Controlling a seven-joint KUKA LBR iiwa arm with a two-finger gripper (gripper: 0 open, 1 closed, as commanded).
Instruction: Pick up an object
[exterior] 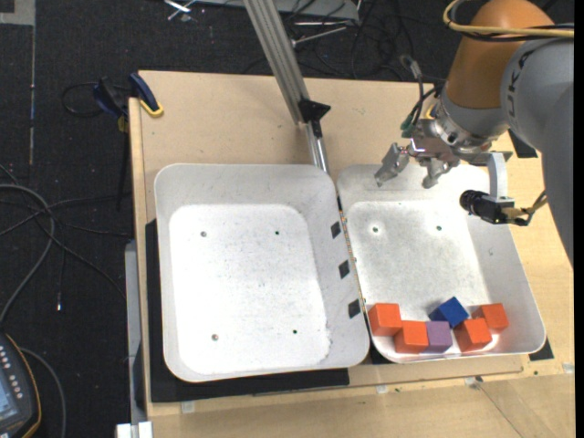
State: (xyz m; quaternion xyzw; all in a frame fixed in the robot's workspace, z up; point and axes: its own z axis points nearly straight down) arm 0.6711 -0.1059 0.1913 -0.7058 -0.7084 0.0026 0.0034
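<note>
Several small blocks lie huddled at the near edge of the right bin (420,245): an orange block (384,317), another orange block (414,335), a purple block (439,335), a blue block (449,312), and more orange blocks (474,334) to the right. My gripper (411,170) hangs over the far edge of the right bin, well away from the blocks. Its two fingers are spread apart and hold nothing.
The left bin (242,267) sits beside the right one, with black clips along the shared rim. A slanted metal pole (278,48) rises behind the bins. A blue-and-yellow clamp (137,94) lies at the bench's far left corner.
</note>
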